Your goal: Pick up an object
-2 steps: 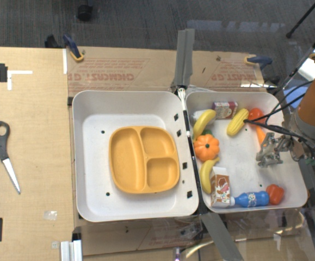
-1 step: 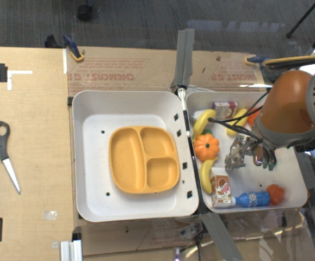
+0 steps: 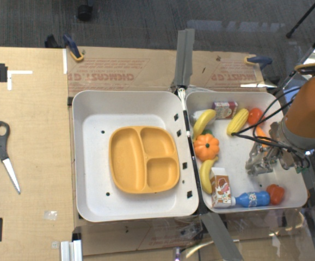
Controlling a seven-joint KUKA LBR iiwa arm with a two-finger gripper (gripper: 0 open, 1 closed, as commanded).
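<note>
**Gripper low over the right bin, nothing yet seen taken**

Whether the jaws stand open or closed cannot be told; the gripper [image 3: 260, 162] is seen low over bare floor in the right bin [image 3: 234, 159], with no object visibly held.

On the bench at far left, scissors [image 3: 2, 151] are laid out, well apart from the work. In the left bin [image 3: 84, 107] a yellow divided tray [image 3: 144, 159] is seated; it is wide and shallow and would be poorly suited to a two-finger pinch.

The candidates are all gathered in the right bin. Along its left wall a banana [image 3: 202, 121], a small pumpkin [image 3: 207, 147] and a second banana [image 3: 205, 175] are ranged, and a carton [image 3: 221, 191] is found at the near edge. These appear to be light toy foods, probably hard and smooth, so slipping is to be expected.

Further right, a corn cob [image 3: 238, 121] and a blue bottle [image 3: 252, 199] are seen. The bottle, near the gripper and lying flat, is judged best taken across its narrow middle.
</note>
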